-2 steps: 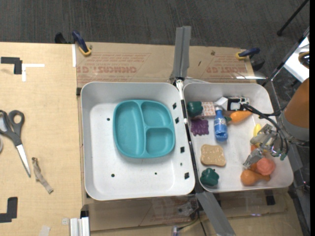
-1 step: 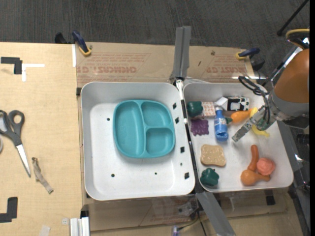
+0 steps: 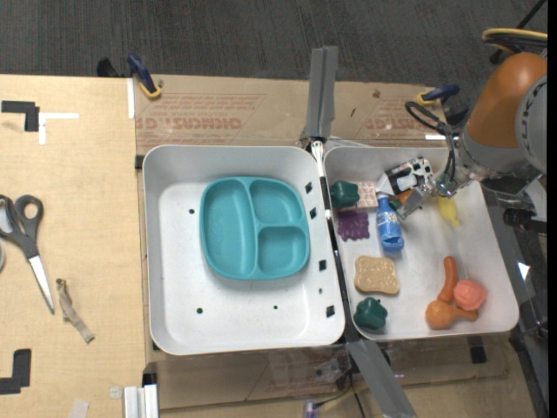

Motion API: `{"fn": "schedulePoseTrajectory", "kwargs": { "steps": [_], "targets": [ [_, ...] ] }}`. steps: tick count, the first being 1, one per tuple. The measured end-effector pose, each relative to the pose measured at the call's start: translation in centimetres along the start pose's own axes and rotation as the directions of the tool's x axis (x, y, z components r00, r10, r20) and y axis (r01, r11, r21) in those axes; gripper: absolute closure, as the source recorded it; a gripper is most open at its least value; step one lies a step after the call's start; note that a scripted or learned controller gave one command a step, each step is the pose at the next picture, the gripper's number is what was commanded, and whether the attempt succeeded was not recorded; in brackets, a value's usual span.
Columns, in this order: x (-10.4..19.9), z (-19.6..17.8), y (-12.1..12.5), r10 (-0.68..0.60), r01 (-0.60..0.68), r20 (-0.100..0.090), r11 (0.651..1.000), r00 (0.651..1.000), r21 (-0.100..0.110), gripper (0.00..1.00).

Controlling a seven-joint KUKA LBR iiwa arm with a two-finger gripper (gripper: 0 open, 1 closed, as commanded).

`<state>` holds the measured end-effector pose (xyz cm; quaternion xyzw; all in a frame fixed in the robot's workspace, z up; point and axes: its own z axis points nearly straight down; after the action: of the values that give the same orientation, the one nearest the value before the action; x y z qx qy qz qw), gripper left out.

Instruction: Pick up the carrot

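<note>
The carrot (image 3: 447,287) is an orange, elongated piece that lies near the front right of the right bin (image 3: 496,233), beside a pink round toy (image 3: 470,294). My gripper (image 3: 411,198) hangs low over the back middle of that bin, well behind and to the left of the carrot. It is close to the top of a blue bottle (image 3: 389,226), where a small orange bit shows right by its tip. The orange-banded arm (image 3: 505,94) comes in from the upper right.
The right bin also holds a yellow piece (image 3: 448,209), purple grapes (image 3: 352,225), a slice of toast (image 3: 376,274) and two green toys (image 3: 344,194) (image 3: 370,313). A teal divided plate (image 3: 255,227) lies in the left bin (image 3: 165,259). Scissors (image 3: 28,242) rest on the bench at far left.
</note>
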<state>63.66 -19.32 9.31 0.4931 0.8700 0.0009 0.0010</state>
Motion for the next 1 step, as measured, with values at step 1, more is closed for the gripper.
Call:
{"fn": "schedulePoseTrajectory", "kwargs": {
  "steps": [1],
  "targets": [
    [1.95,-0.06,-4.54,-0.025,0.024,-0.006,1.0,1.0,-0.004,0.0]
  ]
}}
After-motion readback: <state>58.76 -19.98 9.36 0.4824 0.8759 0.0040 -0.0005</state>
